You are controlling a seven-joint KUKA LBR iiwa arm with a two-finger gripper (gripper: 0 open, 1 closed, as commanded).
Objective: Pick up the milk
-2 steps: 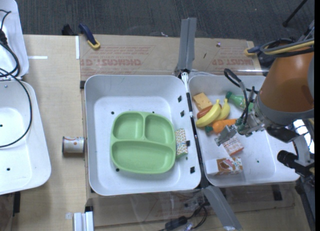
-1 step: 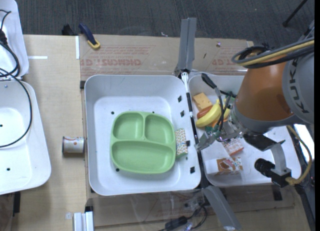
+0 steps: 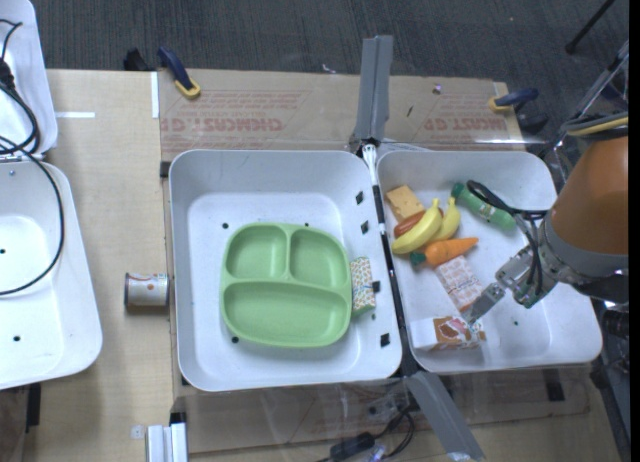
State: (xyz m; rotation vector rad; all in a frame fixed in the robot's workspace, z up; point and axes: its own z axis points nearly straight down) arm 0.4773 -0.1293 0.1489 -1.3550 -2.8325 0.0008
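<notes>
The milk (image 3: 457, 333) is a small white carton with red and orange print, lying on its side at the front left corner of the right bin (image 3: 560, 345). My gripper (image 3: 497, 287) hangs low over that bin, just up and right of the carton and beside a pink-and-white packet (image 3: 457, 279). Its fingers stand apart and open, with nothing between them. The lower fingertip (image 3: 487, 302) is close above the carton's right end; whether it touches is unclear.
The right bin also holds a banana (image 3: 424, 230), a carrot (image 3: 451, 249), a tan slice (image 3: 404, 201) and a green bottle (image 3: 484, 204). The left bin holds a green divided plate (image 3: 287, 286) and a small patterned packet (image 3: 362, 284). A can (image 3: 147, 290) lies on the bench.
</notes>
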